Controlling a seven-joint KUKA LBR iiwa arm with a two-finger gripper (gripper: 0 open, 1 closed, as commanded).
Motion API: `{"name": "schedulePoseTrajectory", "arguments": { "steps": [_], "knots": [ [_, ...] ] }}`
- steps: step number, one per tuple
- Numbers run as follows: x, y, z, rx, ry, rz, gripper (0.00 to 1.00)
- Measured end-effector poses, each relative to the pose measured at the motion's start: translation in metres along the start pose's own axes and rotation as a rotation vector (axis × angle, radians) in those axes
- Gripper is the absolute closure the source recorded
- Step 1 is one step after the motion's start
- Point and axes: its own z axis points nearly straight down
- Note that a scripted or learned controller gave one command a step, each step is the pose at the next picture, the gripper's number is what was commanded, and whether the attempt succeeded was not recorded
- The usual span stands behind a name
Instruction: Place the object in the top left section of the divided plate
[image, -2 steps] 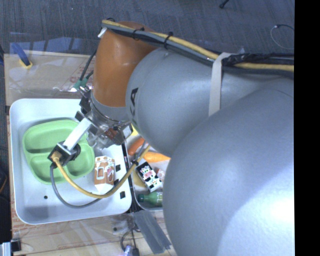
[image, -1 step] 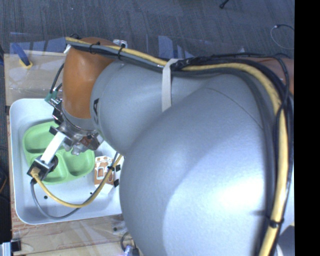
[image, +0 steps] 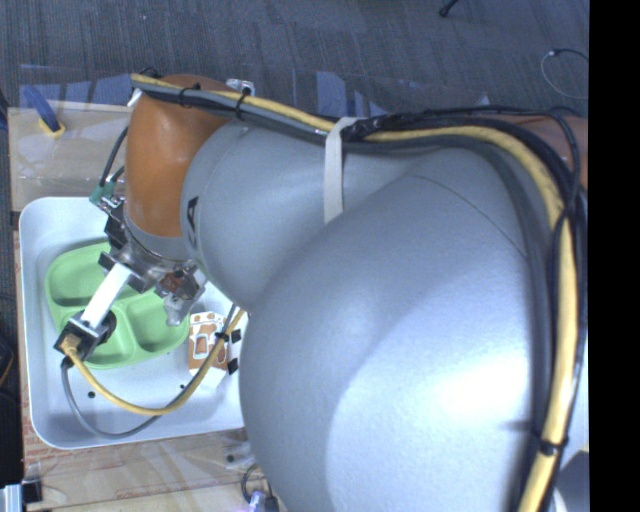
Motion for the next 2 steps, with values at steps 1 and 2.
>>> {"name": "schedulePoseTrajectory", "arguments": {
  "steps": [1,2],
  "knots": [
    [-0.020,-0.019,0.045,-0.002,0.002,0.176,0.00],
    [-0.004,-0.003,0.047,-0.003,0.005,0.314,0.00]
  ]
}}
